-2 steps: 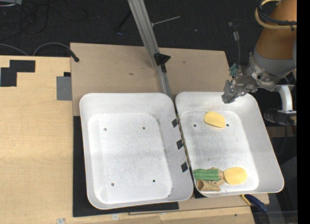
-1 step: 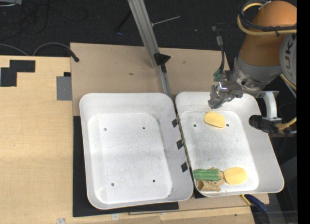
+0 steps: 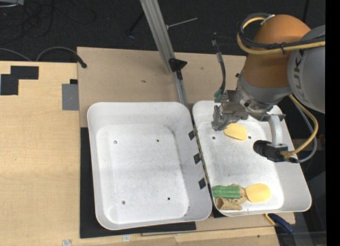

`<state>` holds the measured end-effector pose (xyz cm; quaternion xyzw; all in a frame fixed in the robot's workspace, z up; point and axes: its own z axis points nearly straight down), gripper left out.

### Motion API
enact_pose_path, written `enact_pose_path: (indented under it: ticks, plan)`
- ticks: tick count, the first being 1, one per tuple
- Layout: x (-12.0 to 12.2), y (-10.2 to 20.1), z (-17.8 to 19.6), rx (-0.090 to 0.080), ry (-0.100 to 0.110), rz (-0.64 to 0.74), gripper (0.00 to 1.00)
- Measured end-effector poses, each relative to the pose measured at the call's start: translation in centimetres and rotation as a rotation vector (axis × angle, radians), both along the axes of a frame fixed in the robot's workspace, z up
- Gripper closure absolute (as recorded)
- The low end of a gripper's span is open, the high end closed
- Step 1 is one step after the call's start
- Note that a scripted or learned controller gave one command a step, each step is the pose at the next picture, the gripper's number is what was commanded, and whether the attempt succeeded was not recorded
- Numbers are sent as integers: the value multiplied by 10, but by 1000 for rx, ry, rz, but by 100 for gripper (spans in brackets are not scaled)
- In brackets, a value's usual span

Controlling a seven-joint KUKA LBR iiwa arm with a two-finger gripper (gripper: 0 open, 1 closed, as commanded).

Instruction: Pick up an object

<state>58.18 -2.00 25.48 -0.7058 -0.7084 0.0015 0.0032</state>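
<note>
The scene is viewed by a single fixed camera set above the table (image 3: 37, 133), aimed downward at a slant. Both white bins, the left bin (image 3: 141, 165) and the right bin (image 3: 249, 160), are taken in whole at moderate range. The arm (image 3: 276, 64) is seen entering from the right.

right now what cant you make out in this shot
- Claw, camera view: too small and dark against its own mount to tell whether it grips anything; it sits beside the yellow piece.
- Tan object, right bin's near corner: partly covered by the green object, its shape unclear.
- Blue item below the bin: mostly hidden by the bin rim.
- Arm's upper part: cut off at the right edge.
</note>
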Motion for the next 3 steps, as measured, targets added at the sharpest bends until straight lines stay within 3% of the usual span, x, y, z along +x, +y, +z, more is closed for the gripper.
enact_pose_path:
  ticks: [2, 3]
  plan:
    - [-17, 93, -28, -1, 1, 0, 100]
    - [-16, 89, -27, -2, -3, -7, 0]
